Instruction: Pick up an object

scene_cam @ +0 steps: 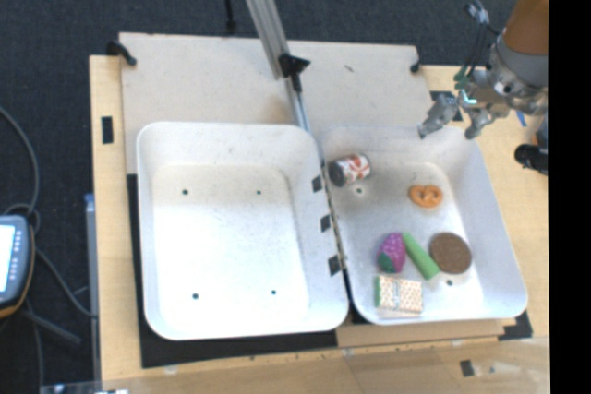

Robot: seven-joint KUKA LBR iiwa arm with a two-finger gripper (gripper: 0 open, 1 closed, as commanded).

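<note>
Pretzel (426, 196) lies mid right bin (489, 189), apart from other items; prob light, stiff, maybe brittle, so pinch across its outer edges, w/ gentle squeeze. Gripper (452, 122) hangs over bin's upper rim, fingers spread wide, nothing btwn them; arm (528, 32) near vertical, wrist angled down-left.

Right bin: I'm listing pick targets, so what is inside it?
The right bin holds a can, a pretzel, a purple piece, a green stick, a brown disc and a patterned packet. Nothing hides the bin floor except these items.
</note>
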